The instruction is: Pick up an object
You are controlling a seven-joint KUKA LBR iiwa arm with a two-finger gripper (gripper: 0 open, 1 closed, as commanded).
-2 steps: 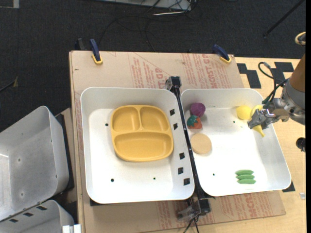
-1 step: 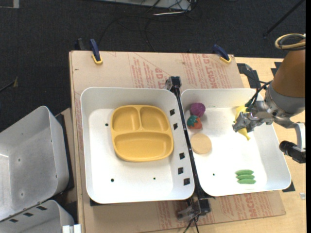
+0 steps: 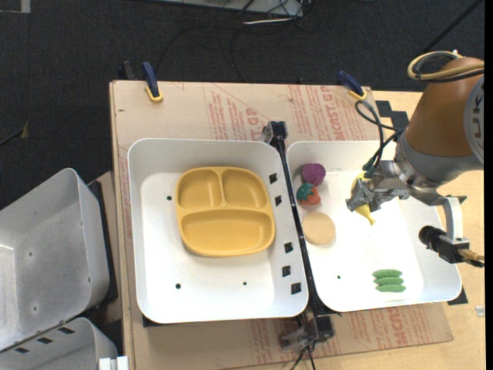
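My gripper [image 3: 367,199] hangs over the middle of the right bin [image 3: 431,284], reaching in from the right. A yellow banana-like toy [image 3: 369,216] sits between its fingers, with yellow ends poking out above and below them. The fingers are shut on it. Left of the gripper lie a purple grape bunch [image 3: 312,173], a red and green strawberry-like toy [image 3: 309,194] and a tan round disc [image 3: 320,228]. A green pea pod piece [image 3: 389,280] lies near the bin's front right.
The left bin [image 3: 154,284] holds a yellow divided plate [image 3: 226,210]. A black divider strip [image 3: 294,230] runs between the bins. A grey tub [image 3: 46,260] stands off the bench at the left. Clamps and cables lie along the back edge.
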